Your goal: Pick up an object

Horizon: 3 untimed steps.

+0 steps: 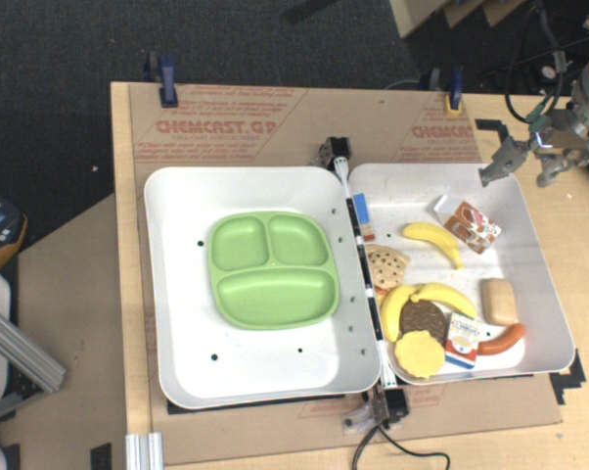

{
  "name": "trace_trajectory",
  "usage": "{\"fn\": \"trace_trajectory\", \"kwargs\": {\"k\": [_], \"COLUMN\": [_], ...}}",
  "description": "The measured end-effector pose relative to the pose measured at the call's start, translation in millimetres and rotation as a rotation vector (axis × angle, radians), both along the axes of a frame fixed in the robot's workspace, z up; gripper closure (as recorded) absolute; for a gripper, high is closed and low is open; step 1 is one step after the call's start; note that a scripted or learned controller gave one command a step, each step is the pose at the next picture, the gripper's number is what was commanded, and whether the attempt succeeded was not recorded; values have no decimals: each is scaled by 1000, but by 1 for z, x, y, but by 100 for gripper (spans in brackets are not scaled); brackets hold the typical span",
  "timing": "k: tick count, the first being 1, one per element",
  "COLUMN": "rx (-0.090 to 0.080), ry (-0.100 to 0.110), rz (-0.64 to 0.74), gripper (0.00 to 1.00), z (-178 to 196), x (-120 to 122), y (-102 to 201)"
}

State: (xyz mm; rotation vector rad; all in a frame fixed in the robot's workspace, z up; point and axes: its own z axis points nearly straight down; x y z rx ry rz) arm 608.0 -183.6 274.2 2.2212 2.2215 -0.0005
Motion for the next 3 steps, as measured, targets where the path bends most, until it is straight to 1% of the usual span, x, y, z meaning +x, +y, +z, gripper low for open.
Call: {"fn": "trace_trajectory", "kwargs": {"k": [1, 2, 3], "rx": [2, -3, -3], "ry": [9, -5, -8], "rz": [-4, 5, 2], "gripper": [0, 0, 100], "z": [-146, -190, -177], "x": [-1, 36, 36], "y": [-42, 0, -2]}}
